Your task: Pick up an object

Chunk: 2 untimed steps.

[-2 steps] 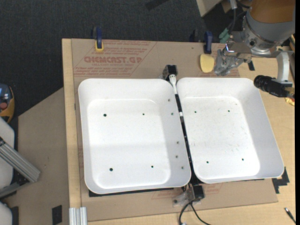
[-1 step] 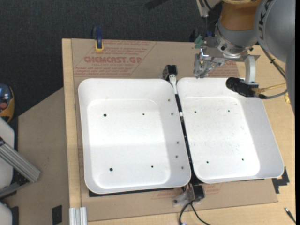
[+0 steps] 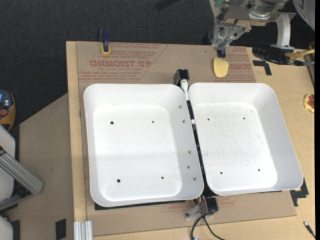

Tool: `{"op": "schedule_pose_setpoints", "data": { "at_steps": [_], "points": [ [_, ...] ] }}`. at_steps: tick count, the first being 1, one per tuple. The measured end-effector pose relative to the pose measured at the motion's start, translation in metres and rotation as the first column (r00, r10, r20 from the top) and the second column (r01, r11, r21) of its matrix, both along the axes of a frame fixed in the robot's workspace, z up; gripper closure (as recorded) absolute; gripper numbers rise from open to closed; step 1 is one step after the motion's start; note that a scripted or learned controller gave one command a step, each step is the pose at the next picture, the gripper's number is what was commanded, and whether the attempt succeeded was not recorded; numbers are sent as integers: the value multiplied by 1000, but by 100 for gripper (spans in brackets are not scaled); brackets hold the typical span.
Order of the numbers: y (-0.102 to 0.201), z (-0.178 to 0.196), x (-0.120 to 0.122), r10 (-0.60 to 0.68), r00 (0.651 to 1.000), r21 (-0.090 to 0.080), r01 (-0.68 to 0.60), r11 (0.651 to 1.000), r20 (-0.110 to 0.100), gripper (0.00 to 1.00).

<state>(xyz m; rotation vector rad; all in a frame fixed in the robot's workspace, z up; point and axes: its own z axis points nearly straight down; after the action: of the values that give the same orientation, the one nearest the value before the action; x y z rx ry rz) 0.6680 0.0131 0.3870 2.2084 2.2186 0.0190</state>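
Observation:
A small pale yellow object [image 3: 220, 67] lies on the brown board just behind the far edge of the right white bin [image 3: 280, 134]. My gripper [image 3: 220, 48] hangs at the top of the view, directly above and just behind that object. Its tip ends a short way from the object's top edge, and I cannot tell whether they touch. The left white bin [image 3: 100, 134] sits beside the right one, with only small dark dots on its floor.
A black clip [image 3: 181, 76] holds the two bins together at the far seam, and another [image 3: 207, 205] at the near seam. A blue and yellow clamp [image 3: 105, 41] stands at the board's far left. Black fittings [image 3: 272, 53] lie at the far right.

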Motion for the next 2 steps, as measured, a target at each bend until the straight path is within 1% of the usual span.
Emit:
{"op": "schedule_pose_setpoints", "data": {
  "at_steps": [1, 2],
  "points": [
    [31, -86, -2, -2, 1000, 0, 2, 1000, -25, 100],
    [-33, -49, -1, -9, 1000, -3, 9, 1000, -11, 100]
  ]
}}
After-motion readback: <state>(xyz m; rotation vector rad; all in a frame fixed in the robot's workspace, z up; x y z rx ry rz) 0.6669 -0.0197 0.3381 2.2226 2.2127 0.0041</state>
